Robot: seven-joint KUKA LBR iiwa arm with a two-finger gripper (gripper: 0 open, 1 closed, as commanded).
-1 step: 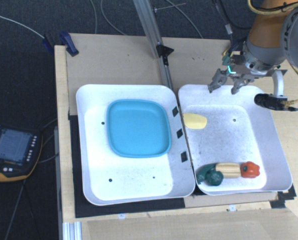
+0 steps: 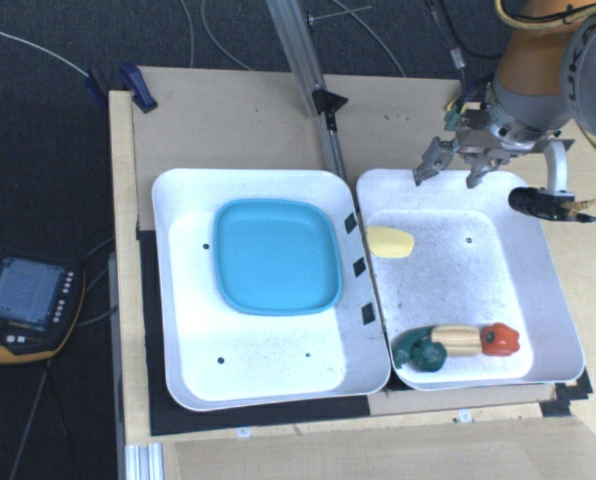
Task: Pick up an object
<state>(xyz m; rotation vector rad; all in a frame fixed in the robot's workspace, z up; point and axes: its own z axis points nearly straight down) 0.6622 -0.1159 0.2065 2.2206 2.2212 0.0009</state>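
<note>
So far nothing lifted: pincer (image 2: 455, 168) hangs over the far rim of the right bin (image 2: 538, 258), fingers spread, gripping nothing. Candidate, the wooden stick (image 2: 456, 340), lies along the near wall, long axis left-right between green piece (image 2: 421, 352) and red piece (image 2: 499, 339). Approach, grasp and lift all remain.

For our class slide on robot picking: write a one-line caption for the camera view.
Open gripper above the right bin's far edge; yellow piece, green, tan and red items inside; blue plate in left bin.

No legible text, labels or numbers anywhere.
</note>
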